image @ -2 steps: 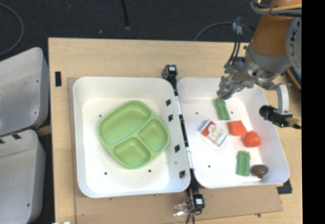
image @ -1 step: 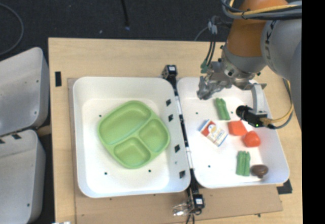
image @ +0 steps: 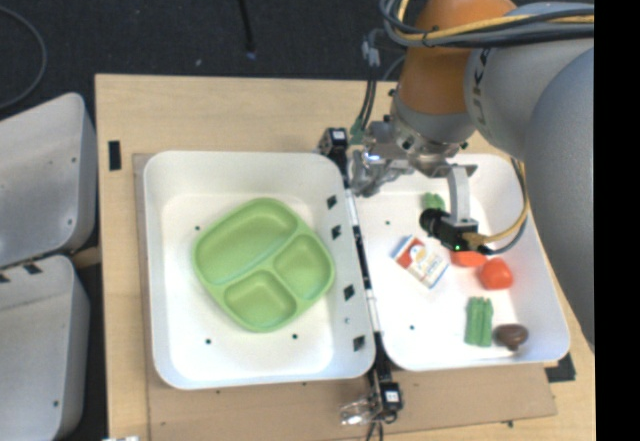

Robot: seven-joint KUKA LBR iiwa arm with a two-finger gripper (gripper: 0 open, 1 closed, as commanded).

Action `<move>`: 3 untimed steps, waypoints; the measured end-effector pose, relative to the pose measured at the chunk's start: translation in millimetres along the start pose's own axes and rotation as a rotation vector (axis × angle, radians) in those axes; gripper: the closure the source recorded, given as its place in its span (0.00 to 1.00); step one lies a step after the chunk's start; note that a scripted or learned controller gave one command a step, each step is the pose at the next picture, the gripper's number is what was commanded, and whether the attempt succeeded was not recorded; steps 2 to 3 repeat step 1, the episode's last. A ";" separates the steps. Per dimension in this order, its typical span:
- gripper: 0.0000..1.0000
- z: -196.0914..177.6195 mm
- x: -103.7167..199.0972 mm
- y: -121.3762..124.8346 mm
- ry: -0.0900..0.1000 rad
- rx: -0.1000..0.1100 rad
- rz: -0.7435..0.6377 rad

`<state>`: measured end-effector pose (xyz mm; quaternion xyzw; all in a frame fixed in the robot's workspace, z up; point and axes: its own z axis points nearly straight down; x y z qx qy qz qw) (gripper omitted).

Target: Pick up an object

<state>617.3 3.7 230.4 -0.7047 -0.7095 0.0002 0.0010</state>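
My gripper (image: 372, 171) hangs over the far left corner of the right bin (image: 400, 344), close to the wall between the two bins. In that bin lie a small white box with red, blue and yellow print (image: 420, 261), an orange-red object (image: 493, 274), a green ridged object (image: 479, 321), a dark brown rounded object (image: 511, 336) and a small green piece (image: 433, 202) partly hidden under the wrist. The box is below and to the right of the gripper, apart from it. Nothing shows between the gripper and the bin floor.
A light green divided plate (image: 263, 263) lies in the middle of the left bin (image: 170, 349). The grey arm with its orange band (image: 455, 29) covers the far right of the right bin. Wooden bench edge (image: 120, 119) surrounds both bins.
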 end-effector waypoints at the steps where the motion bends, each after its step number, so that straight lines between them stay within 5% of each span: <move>1: 1.00 1.7 45.5 11.8 -0.001 -0.004 0.001; 3: 1.00 1.7 45.5 11.8 -0.001 -0.004 0.001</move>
